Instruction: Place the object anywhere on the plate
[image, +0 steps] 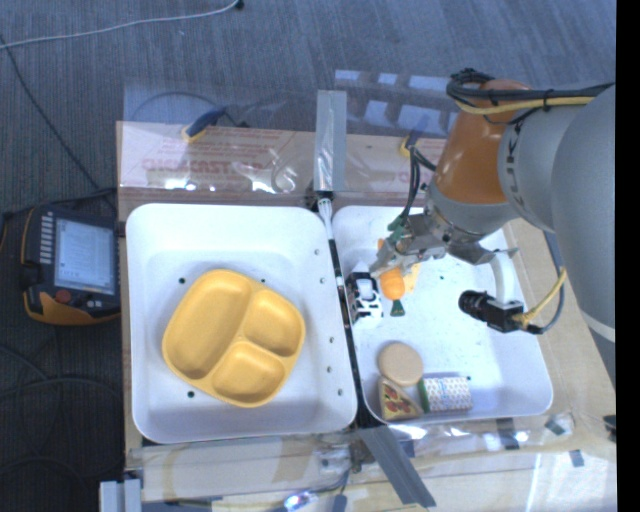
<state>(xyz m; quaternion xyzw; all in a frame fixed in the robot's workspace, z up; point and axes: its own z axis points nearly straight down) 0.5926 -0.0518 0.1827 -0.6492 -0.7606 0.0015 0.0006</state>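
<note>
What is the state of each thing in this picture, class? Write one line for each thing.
Plate: yellow, upright in the left bin, nothing on it.
Orange object: under the gripper, over the right bin; hold unclear.
Jar: lying in the right bin, lid on.
Silver can: on its side beside the jar.
Handheld controller: on the floor, screen lit.

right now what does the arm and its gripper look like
The arm is bulky, rounded and light grey, with an orange band above the wrist. Black and yellow cables loop over the band. The gripper is a small metallic piece with thin wires.
</note>
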